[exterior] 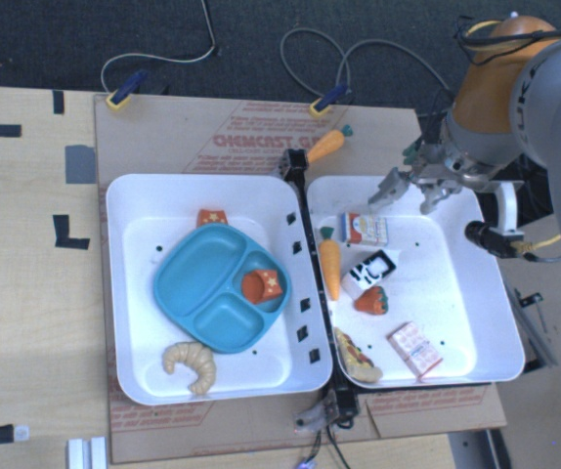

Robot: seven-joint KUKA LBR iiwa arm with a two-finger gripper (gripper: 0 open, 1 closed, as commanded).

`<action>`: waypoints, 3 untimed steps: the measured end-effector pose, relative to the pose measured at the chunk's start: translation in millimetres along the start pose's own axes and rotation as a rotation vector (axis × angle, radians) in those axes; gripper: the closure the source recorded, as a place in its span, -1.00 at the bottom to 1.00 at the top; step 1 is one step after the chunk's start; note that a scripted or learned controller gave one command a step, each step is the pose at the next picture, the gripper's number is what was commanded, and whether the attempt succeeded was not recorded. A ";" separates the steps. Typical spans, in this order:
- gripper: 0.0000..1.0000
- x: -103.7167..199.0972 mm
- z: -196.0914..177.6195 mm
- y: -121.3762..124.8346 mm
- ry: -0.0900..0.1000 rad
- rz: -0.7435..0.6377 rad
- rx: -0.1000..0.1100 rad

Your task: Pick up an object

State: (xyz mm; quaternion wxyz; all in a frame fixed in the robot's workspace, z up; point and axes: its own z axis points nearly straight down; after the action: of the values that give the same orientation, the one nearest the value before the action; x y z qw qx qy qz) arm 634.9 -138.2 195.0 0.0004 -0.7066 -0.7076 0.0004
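My gripper (408, 193) hangs over the far edge of the right bin (476, 291), its two fingers spread apart and nothing between them, so it is open. Just to its lower left in that bin lies a small white and red carton (366, 229). Nearer the camera are an orange carrot (330, 267) along the left wall, a black and white piece (370, 268), a red strawberry (371, 301), a pink packet (414, 349) and a brownish food piece (357, 360).
The left bin (129, 262) holds a blue divided plate (212, 291) with a red piece (264, 283) in it, a red item (212, 219) behind it and a croissant (191, 364). A second carrot (324, 146) lies on the cardboard behind the bins.
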 end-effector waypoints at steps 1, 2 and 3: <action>-1.00 23.5 104.0 -5.2 -0.006 0.001 -0.013; -1.00 34.4 103.9 35.5 -0.005 0.000 -0.011; 1.00 34.8 92.8 36.6 -0.005 -0.001 -0.015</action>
State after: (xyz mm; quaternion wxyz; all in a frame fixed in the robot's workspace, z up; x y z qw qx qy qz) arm 671.3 -103.4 102.2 -0.0069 -0.7061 -0.7080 -0.0031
